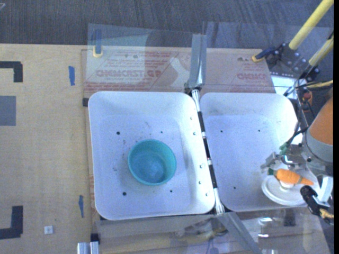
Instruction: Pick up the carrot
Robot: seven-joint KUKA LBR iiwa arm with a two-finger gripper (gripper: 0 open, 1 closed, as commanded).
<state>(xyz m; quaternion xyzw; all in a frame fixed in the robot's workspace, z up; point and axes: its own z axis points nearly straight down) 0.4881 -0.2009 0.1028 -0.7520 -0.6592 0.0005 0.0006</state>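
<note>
Low over the near right corner of the right bin (249, 120), our gripper (283, 167) sits just above and behind the carrot (290, 177), its metal parts crowding the carrot's far side. We cannot tell how it is set, nor whether it has any hold on the carrot: the wrist and its cables cover that spot. The carrot itself lies on a small white plate (275, 191) in that corner of the right bin, its orange body pointing toward the right edge of the view, with a pale greenish bit at its left end.

We judge this to be the approach or the grasp itself, with the lift not yet made, since the carrot looks to rest on the plate. The next move calls for a firm grip across the carrot's body and a straight rise, clear of the plate's rim and the bin wall.

Much is cut off here. The arm (323, 131) leaves the view at the right, and the carrot's right end is partly masked by dark hardware. In the left bin (106, 115) a teal bowl (152, 162) stands alone, well apart from the work.
</note>
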